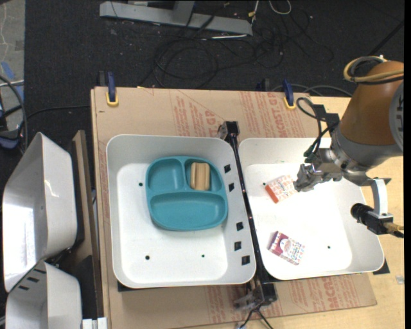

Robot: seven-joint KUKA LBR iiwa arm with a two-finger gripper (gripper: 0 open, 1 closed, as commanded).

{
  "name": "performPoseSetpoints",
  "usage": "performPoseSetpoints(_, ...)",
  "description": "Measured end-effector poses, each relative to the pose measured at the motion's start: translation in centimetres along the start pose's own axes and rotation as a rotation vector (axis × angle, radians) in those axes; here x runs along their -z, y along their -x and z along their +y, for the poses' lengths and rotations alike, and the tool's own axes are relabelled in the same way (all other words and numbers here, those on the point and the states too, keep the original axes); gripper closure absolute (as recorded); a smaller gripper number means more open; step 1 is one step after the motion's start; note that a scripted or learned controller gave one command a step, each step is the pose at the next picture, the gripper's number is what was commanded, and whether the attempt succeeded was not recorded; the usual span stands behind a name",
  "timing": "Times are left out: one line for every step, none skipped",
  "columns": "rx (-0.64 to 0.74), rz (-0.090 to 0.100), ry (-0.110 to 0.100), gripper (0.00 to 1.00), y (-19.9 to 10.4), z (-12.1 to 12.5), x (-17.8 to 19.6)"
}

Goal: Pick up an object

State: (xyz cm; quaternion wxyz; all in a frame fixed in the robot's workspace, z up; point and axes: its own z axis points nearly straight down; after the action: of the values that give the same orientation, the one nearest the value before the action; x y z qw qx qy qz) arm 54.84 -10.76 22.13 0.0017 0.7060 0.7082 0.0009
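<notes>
On the bench point(192, 109), a brown board printed with red lettering, two white bins sit side by side, parted by a black divider point(243, 199). The left bin point(128, 212) holds a teal tray point(183, 209) with three compartments; a tan block point(200, 176) lies in the tray's upper right compartment. The right bin point(334, 218) holds two small packets: an orange-and-white packet point(278, 188) toward the divider, in the bin's upper half, and a maroon-and-white packet point(286, 247) below it, nearer the bin's front edge. The two packets lie well apart.

The arm point(372, 122) reaches over the right bin's upper right part, and the jaws point(303, 180) hang just beside the orange-and-white packet, on the side away from the divider. Whether they touch the packet, and how wide they stand, I cannot tell; nothing shows between them.

Yellow clamps point(112, 97) grip the bench's far edge. Beyond the bench lies a dark speckled floor point(64, 51) strewn with black cables point(186, 48), and a grey metal bar point(173, 18) lies on it near the top. Away from the bench, past the left bin, stand more white bins point(35, 205), tilted.
</notes>
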Motion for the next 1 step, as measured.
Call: performPoseSetpoints(-0.001,0.001,-0.003,1.0,-0.01,0.05,0.43)
